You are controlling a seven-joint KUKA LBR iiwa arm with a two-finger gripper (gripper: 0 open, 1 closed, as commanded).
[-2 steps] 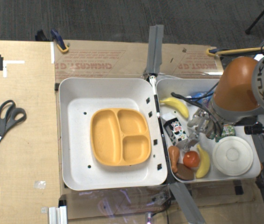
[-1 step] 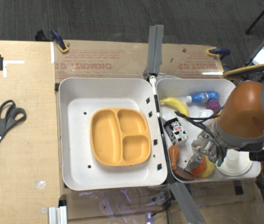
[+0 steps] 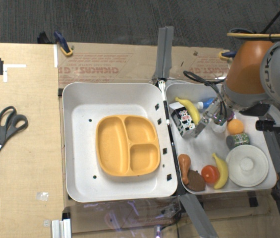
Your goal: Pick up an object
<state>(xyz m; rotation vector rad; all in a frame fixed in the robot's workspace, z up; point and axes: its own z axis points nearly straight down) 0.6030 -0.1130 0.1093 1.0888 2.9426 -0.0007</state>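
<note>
Several small things crowd around my pincer [image 3: 199, 128] in the right bin [image 3: 271, 185]. I cannot tell how it is set, nor that it has anything. Just left of its tip lies a printed black-and-white box [image 3: 183, 121], flat-faced and stiff; above that, a smooth curved banana [image 3: 190, 109]. I should come down square over the box, clear of the bin's wall.

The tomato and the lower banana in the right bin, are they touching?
Touching. The camera view shows the red tomato pressed against the inner curve of the lower banana, with no white bin floor visible between them.
</note>
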